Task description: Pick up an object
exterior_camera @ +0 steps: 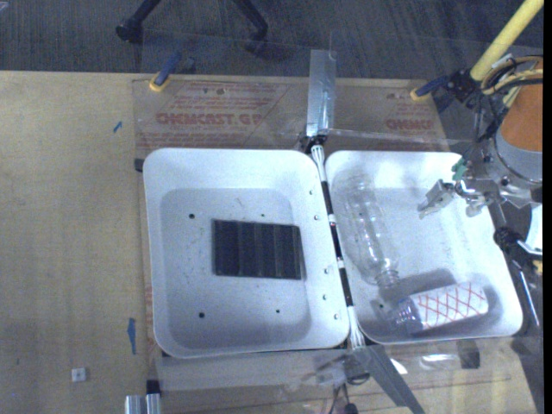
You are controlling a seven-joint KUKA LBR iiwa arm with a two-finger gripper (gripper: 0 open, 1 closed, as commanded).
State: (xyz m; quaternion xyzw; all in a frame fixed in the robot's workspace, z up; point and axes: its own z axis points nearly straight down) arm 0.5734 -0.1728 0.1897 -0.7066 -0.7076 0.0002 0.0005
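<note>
A clear plastic bottle (pixel 366 224) lies on its side in the right bin (pixel 483 328), along that bin's left wall, running from the upper left of the bin down toward the lower middle, with its neck end pointing to the lower right. Just past that neck, at the bottom of the same bin, lies a white packet (pixel 448 304) with a red criss-cross pattern, stretched left to right, with a crinkled clear end on its left side close to the bottle's neck; whether the two touch cannot be told. The gripper (pixel 450 193) hangs over the upper right part of this bin, above and to the right of the bottle and well apart from it. Its pale fingers (pixel 431 198) reach to the left, and nothing sits between them; whether they are spread or pressed together cannot be told from this angle. The grey arm (pixel 516 175) with its orange band (pixel 523 121) comes in at the right edge of the frame. In the left bin (pixel 164 188), in the middle of the frame, a dark ribbed rectangular slab (pixel 258 249) lies flat near the centre. Both bins rest side by side on a wooden bench (pixel 60 231), touching along their shared edge.
</note>
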